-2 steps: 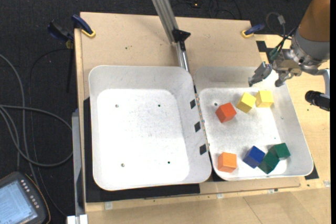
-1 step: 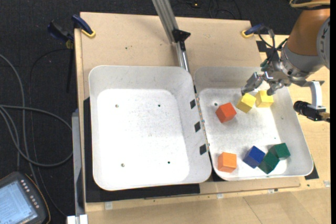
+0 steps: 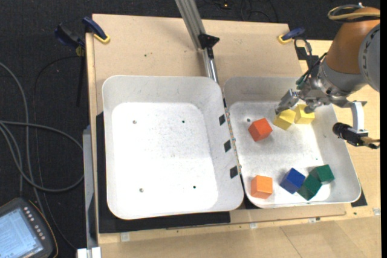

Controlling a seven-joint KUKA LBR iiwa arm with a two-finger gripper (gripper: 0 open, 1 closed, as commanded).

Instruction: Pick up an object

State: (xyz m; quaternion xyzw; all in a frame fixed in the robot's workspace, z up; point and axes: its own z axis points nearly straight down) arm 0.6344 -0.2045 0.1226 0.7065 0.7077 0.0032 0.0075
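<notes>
Claw [image 3: 296, 104] sits low over yellow blocks [image 3: 284, 120] in rt bin [image 3: 344, 172], prob lining up a grab. Can't tell if it's clenched or released.

Grey arm [image 3: 370, 63] with orange band, black cables, metallic end effector [image 3: 297, 101].

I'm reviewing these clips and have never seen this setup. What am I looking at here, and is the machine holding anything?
One camera above the bench looks down at a slant. The grey and orange robot arm reaches in from the right. Two shallow white bins sit side by side: the left bin and the right bin. The right one holds two yellow blocks, two orange blocks, a blue block and two green blocks. The end effector sits right over the yellow blocks; whether it grips one cannot be told.
</notes>
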